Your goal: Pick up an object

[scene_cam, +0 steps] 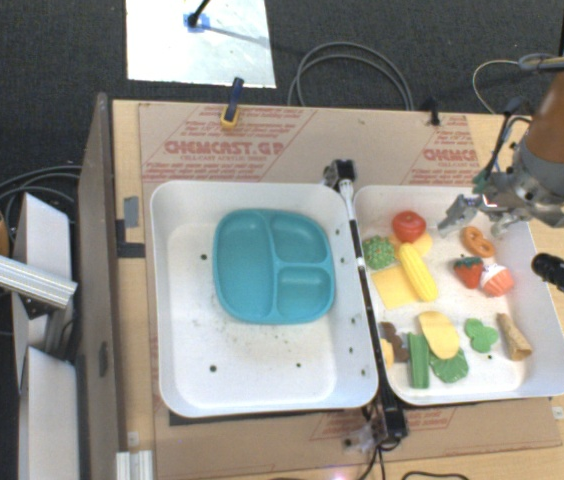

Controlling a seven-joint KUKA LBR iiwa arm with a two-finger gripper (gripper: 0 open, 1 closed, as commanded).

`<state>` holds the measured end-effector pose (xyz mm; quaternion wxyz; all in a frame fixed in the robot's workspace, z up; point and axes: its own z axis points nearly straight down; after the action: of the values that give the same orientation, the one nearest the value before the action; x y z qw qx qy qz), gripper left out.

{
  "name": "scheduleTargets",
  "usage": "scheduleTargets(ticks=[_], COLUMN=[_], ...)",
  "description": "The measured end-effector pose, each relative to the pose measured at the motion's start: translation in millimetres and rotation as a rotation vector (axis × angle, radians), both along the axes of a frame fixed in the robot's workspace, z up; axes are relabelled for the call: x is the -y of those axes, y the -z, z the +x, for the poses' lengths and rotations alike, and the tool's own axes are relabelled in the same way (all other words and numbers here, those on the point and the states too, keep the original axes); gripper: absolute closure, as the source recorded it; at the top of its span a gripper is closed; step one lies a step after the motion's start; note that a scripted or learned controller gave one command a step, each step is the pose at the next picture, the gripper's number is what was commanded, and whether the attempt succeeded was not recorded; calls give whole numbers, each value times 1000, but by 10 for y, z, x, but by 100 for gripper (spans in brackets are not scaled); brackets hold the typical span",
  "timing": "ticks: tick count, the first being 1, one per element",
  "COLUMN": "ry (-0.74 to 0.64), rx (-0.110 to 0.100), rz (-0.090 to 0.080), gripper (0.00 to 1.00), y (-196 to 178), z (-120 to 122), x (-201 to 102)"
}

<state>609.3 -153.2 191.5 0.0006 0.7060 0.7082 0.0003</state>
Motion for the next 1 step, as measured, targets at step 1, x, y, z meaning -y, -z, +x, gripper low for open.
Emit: scheduleTargets(ticks=[1], ry=[-3], rx=[-10], rz=[5], gripper=[0], y=[903], z=[-322], x=[-413])
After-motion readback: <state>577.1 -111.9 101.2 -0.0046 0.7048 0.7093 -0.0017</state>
